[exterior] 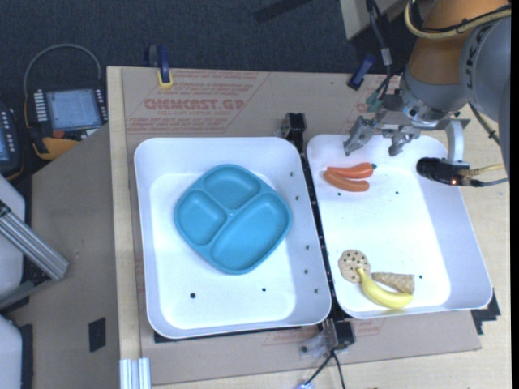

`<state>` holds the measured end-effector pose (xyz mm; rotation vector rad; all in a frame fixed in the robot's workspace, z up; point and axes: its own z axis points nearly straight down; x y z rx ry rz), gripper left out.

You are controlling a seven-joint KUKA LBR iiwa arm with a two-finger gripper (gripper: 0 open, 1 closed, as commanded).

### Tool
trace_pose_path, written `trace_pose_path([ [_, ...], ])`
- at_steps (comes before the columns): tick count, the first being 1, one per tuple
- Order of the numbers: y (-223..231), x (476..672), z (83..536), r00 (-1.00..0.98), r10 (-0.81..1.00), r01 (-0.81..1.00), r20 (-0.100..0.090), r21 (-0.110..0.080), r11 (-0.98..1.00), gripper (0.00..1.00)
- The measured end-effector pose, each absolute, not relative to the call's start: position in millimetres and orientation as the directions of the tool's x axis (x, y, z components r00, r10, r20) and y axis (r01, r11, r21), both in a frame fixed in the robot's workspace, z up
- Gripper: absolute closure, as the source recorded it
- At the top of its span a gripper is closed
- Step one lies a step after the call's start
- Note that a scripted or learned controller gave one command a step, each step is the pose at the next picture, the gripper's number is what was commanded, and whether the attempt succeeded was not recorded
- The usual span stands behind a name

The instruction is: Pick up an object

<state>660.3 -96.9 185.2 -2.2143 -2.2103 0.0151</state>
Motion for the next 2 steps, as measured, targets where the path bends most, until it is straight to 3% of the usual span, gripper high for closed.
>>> trace_pose_path([
  [1,-97,663.6,194,0.0,1.0,1.0,0.001,-0.001,0.0,0.0],
  [2,-99,659.9,150,0.0,1.0,1.0,0.001,-0.007,0.0,0.0],
])
